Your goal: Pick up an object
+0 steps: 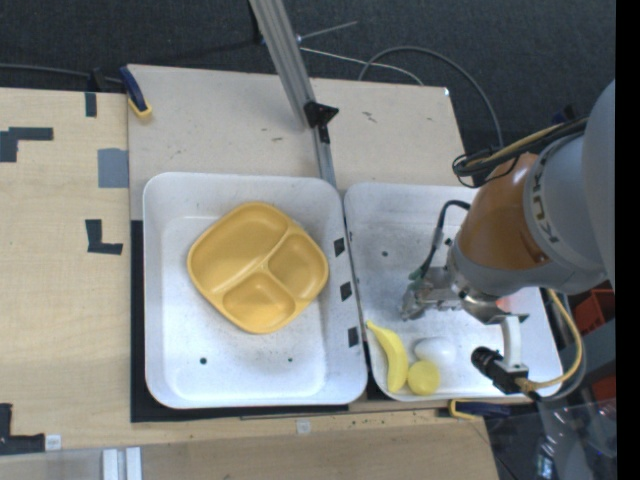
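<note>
Banana (388, 356), a yellow ball (423, 377) and a white ball (434, 349) huddled in the right bin's (385, 230) front corner, probably loose targets, with the gripper (421, 299) low just behind them, its jaws too unclear to judge.

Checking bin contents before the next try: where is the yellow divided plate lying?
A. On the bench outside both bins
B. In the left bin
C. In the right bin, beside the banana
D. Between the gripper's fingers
B: the yellow divided plate lies flat in the left bin, while the banana lies in the right bin at its near edge.
</note>
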Robot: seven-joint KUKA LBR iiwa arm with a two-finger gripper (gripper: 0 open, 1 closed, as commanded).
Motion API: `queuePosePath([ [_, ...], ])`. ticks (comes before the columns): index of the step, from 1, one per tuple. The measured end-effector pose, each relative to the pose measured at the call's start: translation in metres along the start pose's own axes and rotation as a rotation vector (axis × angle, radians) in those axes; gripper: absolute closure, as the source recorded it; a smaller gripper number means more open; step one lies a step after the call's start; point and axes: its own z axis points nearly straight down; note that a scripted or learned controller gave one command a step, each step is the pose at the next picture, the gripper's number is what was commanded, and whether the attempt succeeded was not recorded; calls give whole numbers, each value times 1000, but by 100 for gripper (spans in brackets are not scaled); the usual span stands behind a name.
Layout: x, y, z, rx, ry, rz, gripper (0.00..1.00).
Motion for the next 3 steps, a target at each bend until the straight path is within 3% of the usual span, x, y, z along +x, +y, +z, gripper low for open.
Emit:
queuePosePath([
  [2,-8,-7,-104,-9,-3,1,100],
  [3,-14,1,-160,-10,-3,1,100],
])
